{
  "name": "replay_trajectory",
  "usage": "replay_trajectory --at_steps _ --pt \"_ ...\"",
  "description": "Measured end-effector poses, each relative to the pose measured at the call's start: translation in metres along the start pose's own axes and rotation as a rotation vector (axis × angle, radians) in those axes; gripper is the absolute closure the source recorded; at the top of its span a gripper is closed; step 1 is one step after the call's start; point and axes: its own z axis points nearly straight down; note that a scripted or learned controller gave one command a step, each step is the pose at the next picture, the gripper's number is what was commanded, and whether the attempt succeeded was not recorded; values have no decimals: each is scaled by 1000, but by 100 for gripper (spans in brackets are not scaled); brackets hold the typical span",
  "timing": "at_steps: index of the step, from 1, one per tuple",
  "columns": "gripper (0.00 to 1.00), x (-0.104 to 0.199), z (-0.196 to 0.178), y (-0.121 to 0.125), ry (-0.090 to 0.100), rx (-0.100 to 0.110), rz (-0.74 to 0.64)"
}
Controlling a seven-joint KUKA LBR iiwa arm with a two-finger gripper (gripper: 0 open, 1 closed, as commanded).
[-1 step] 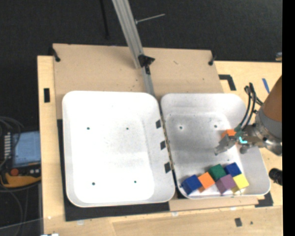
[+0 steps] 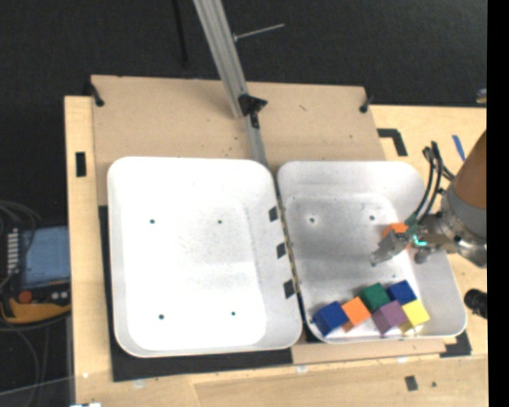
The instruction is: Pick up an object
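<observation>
Several small blocks lie clustered at the near edge of the right bin (image 2: 339, 185): a blue block (image 2: 329, 316), an orange block (image 2: 355, 310), a green block (image 2: 374, 296), a second blue block (image 2: 401, 292), a purple block (image 2: 391, 315) and a yellow block (image 2: 416, 313). My gripper (image 2: 392, 246) hangs over the right side of this bin, just above and behind the cluster. A small orange piece (image 2: 396, 228) shows right at the gripper's upper edge. Whether it is held is unclear.
The left bin (image 2: 195, 253) lies beside the right one, with a dark divider between them. A slanted metal pole (image 2: 225, 49) rises behind the bins. Cables and a blue box (image 2: 47, 257) sit off the bench at the left.
</observation>
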Motion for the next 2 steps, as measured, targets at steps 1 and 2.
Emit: replay_trajectory --at_steps 1,2 --pt "0 -5 43 -1 -2 6 2" --pt "0 -16 96 -4 -6 -3 1"
